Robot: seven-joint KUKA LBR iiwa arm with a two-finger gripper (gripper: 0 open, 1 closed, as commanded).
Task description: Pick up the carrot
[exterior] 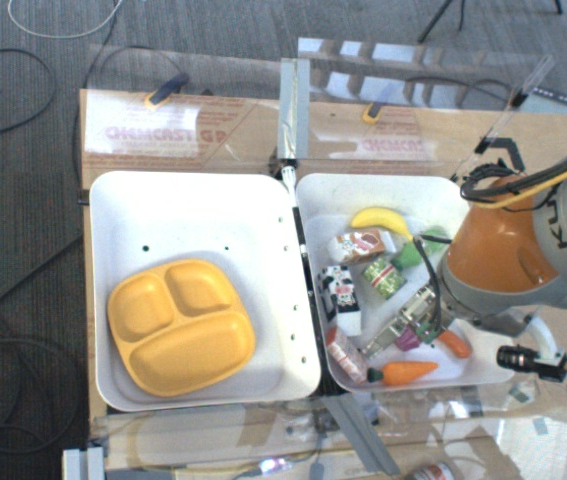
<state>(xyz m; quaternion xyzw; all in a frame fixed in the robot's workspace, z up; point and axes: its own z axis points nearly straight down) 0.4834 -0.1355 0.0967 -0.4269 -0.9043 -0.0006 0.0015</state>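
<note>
Carrot (409, 372) lies flat at the right bin's (315, 268) 6 o'clock edge — tool (403, 325) hangs just above it at 12 o'clock, among the clutter; can't tell its opening or any hold. Yellow tray (180, 325) sits in left bin (163, 208).

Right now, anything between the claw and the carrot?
In the camera view, only bare white floor of the right bin lies between the claw and the carrot. The carrot sits just below-right of the claw.

Orange carrot (409, 372) lies flat; right bin's front.
</note>
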